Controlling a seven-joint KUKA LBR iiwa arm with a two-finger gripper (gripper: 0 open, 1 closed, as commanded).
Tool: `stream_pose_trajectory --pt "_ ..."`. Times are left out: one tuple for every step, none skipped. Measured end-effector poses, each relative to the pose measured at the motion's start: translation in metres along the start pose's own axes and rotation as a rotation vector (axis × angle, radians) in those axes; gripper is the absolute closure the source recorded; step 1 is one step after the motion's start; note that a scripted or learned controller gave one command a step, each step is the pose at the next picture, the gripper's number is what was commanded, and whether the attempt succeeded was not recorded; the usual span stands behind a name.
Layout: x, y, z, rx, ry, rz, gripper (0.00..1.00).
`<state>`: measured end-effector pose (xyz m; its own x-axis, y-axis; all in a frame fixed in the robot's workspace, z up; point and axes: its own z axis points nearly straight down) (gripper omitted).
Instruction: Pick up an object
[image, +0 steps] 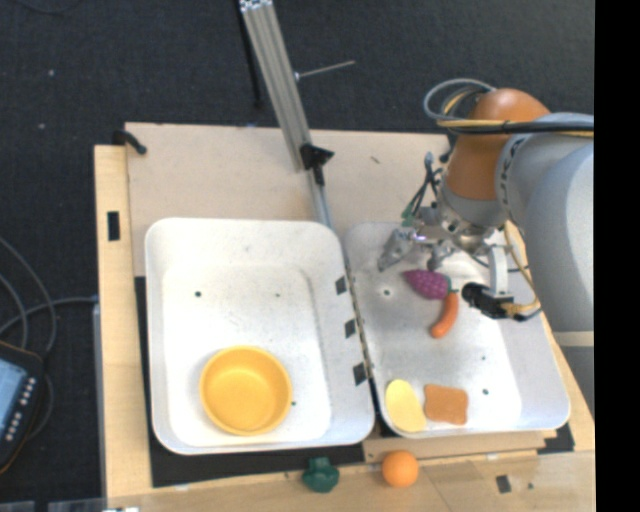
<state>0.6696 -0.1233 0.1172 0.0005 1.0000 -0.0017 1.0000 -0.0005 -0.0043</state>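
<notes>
Right now your gripper (432, 252) hangs over the far end of the right bin (520, 385), with the grey arm (545, 200) and its orange band (480, 165) coming in from the right above it. You cannot tell from this slant how wide the jaws stand, and nothing can be seen between them.

Just below the jaws, on the near side, lies a purple fruit-like piece (427, 284), close under the wrist hardware; whether it touches the gripper cannot be made out. Just beyond it, nearer to you and a little right, an orange carrot-shaped piece (445, 315) lies tilted on the bin floor. Well nearer still, by the bin's front rim, a pale yellow piece (403, 402) sits touching or almost touching an orange block (446, 404).

Far to the jaws' left and toward you, a yellow bowl (246, 390) sits upright in the left bin (200, 260). Outside both bins, on the bench (220, 170) at the front edge, rest a small green object (321, 475) and an orange ball (400, 468), near each other.
</notes>
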Motion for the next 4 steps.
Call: stream_pose_trajectory --pt "-0.002 0.000 0.017 -0.004 -0.001 0.001 0.00" --pt "-0.002 0.001 0.004 -0.009 -0.002 0.002 1.00" --pt "-0.008 0.001 -0.042 -0.010 0.001 0.000 1.00" --pt "-0.009 0.003 -0.094 -0.012 0.000 -0.002 1.00"
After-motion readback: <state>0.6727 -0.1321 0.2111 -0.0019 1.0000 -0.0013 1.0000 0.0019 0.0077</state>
